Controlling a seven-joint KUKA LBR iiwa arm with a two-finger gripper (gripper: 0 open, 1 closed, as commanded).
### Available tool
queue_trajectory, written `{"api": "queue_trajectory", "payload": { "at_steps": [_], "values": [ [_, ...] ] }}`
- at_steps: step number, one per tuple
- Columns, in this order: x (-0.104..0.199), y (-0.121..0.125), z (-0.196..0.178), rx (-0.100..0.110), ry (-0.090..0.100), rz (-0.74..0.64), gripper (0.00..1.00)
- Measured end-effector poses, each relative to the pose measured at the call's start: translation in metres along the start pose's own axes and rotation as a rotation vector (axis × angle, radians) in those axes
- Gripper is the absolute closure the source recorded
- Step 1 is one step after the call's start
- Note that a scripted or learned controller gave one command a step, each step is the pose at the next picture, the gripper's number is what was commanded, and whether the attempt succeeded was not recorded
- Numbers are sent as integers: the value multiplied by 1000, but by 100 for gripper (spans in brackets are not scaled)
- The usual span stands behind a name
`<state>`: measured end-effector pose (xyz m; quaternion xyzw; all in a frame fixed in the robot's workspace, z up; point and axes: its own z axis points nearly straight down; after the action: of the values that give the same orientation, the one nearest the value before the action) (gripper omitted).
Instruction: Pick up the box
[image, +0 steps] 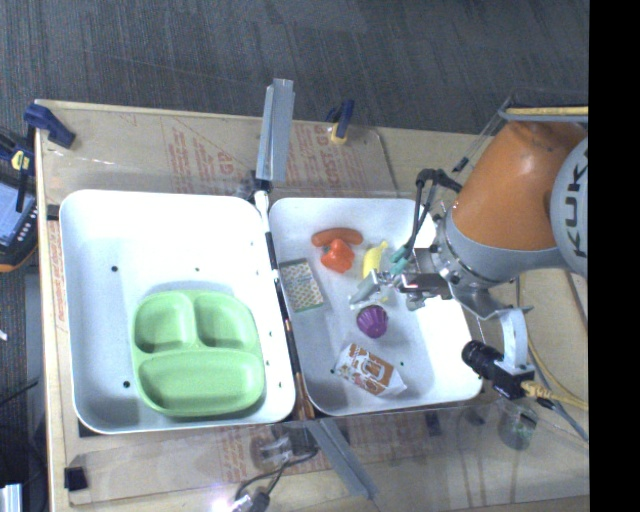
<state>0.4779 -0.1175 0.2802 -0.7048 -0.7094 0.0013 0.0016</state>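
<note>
The box is a small white and brown carton lying flat near the front of the right bin. My gripper hangs over the middle of that bin, just above a purple item and well behind the box. Nothing shows held in it. The arm's grey and orange wrist covers the bin's right side.
A red-orange item and a yellow item lie at the back of the right bin. A flat patterned grey pad rests by its left wall. The left bin holds a green divided tray.
</note>
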Motion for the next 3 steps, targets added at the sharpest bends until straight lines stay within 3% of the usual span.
{"api": "queue_trajectory", "payload": {
  "at_steps": [1,2,3],
  "values": [
    [-27,52,94,2,-1,-52,0],
    [3,88,187,-2,-7,-178,0],
    [0,132,188,-1,-3,-148,0]
  ]
}}
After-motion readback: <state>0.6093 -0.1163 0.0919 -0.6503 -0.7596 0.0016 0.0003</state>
